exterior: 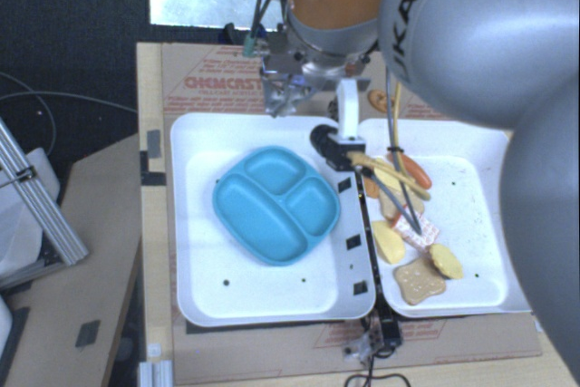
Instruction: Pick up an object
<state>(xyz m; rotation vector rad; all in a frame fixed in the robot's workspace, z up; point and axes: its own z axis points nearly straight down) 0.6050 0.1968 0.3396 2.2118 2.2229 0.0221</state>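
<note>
Two shallow white bins (272, 308) sit side by side on the desk.
Over the left bin's far edge hangs the gripper (283, 95); whether it grips anything cannot be told. Below lies a blue, sectioned plastic plate (275, 204); small food-shaped toys (410, 231) fill the right bin.

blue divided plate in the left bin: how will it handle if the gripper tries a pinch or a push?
The blue divided plate looks like rigid moulded plastic, so probably stiff and light. It lies flat with a low rim, so a pinch may slip. On the smooth left bin floor it would likely slide, not tip.
</note>
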